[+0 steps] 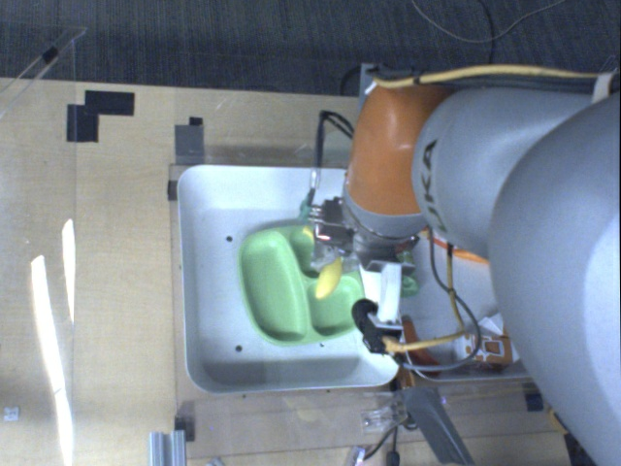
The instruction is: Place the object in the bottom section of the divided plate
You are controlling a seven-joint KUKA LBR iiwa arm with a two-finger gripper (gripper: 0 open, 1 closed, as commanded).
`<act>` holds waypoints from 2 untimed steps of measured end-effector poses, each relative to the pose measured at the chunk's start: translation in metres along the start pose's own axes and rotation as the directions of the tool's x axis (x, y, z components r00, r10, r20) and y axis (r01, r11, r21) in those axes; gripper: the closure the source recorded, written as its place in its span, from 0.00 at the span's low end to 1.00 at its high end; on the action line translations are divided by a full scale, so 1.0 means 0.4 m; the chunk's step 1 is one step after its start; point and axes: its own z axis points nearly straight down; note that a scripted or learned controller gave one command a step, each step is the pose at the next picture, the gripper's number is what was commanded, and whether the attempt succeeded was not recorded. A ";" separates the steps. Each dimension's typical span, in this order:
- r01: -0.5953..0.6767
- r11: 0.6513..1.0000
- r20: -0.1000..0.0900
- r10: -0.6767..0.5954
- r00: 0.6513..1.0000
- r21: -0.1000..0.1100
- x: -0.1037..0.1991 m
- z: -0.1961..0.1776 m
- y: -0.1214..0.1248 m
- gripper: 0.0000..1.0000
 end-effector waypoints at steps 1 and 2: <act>-0.165 0.986 -0.001 0.165 0.986 -0.004 0.092 -0.090 -0.035 1.00; -0.163 0.987 -0.001 0.163 0.987 -0.003 0.093 -0.090 -0.036 0.00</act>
